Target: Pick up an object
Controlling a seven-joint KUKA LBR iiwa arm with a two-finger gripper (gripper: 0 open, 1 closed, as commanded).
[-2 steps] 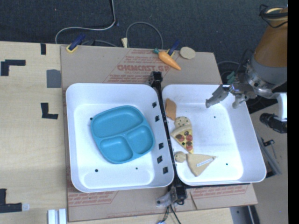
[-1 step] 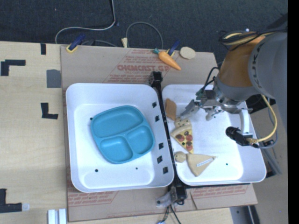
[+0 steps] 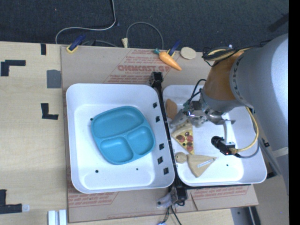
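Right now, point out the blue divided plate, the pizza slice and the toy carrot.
Blue divided plate (image 3: 123, 134): camera view, on the ridge between its compartments.
Pizza slice (image 3: 184, 138): camera view, on its topped middle.
Toy carrot (image 3: 169, 61): camera view, on its orange body.

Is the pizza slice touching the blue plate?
Apart. The camera view shows the pizza slice in the right bin and the blue plate in the left bin, with the bin walls between.

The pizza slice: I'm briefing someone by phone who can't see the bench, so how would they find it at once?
Go to the right bin, the one the arm reaches into. Near its left wall lies the pizza slice, just below the gripper. Unlike the plain tan wedge below it, it is yellow with dark red spots.
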